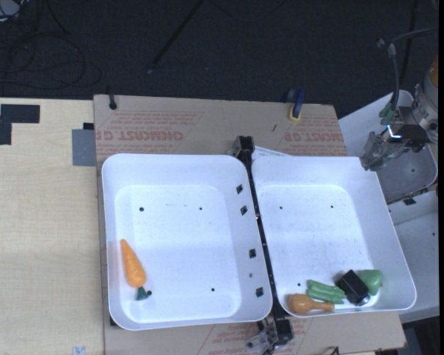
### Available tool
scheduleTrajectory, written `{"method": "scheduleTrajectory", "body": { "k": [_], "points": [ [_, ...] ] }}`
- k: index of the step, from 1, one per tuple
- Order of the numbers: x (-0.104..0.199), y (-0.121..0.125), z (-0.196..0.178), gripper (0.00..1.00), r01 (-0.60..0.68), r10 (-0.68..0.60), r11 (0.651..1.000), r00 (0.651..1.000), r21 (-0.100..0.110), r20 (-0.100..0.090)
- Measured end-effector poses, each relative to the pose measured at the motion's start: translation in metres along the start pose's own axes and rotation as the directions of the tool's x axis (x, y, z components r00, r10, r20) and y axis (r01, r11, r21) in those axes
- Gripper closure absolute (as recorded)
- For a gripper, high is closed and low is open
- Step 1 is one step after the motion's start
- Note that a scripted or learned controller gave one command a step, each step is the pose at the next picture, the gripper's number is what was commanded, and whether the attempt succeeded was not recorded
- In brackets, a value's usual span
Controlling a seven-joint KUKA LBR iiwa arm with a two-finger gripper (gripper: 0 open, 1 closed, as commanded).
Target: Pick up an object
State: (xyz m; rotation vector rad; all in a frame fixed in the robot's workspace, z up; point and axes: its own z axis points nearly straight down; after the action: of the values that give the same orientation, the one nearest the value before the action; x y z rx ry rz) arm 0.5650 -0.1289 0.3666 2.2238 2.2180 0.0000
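Camera view, landmark: black divider point(253, 228) where the two bins meet.

Carrot: orange toy carrot point(132, 263) with a small dark green top, lying flat, tip pointing away from the camera. It sits well left of the divider, near the left bin's left wall and front corner.

Other pickable items: a tight cluster well right of the divider, at the right bin's front wall. Orange pear-shaped piece point(308, 304) nearest the divider; green pod point(325, 291) just beside it; black block point(352, 286) lying partly across the pod's far end; light green rounded piece point(371, 279) touching the block on its far side.

Arm: gripper point(375, 154) far right of the divider, outside the right bin, above its back right corner. The wrist with green parts rises behind it toward the frame edge.

Jaws: opening cannot be told at this size; nothing seen between them.

Left bin point(170, 167): white, shallow; holds the carrot.

Right bin point(318, 167): white, shallow; holds the four-piece cluster.

Under the bins: brown cardboard sheet point(200, 124) with red print.
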Motion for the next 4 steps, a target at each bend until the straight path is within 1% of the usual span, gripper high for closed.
{"method": "scheduleTrajectory", "body": {
  "k": [1,2,3,4],
  "points": [
    [0.001,0.003,-0.006,1.0,0.003,-0.003,1.0,1.0,0.004,0.0],
    [0.001,0.052,0.081,1.0,0.007,-0.007,1.0,1.0,0.009,-0.002],
    [0.026,0.08,0.032,1.0,0.006,-0.006,1.0,1.0,-0.003,0.0],
    [-0.069,-0.008,-0.015,1.0,-0.009,0.009,1.0,1.0,-0.001,0.005]
  ]
}}
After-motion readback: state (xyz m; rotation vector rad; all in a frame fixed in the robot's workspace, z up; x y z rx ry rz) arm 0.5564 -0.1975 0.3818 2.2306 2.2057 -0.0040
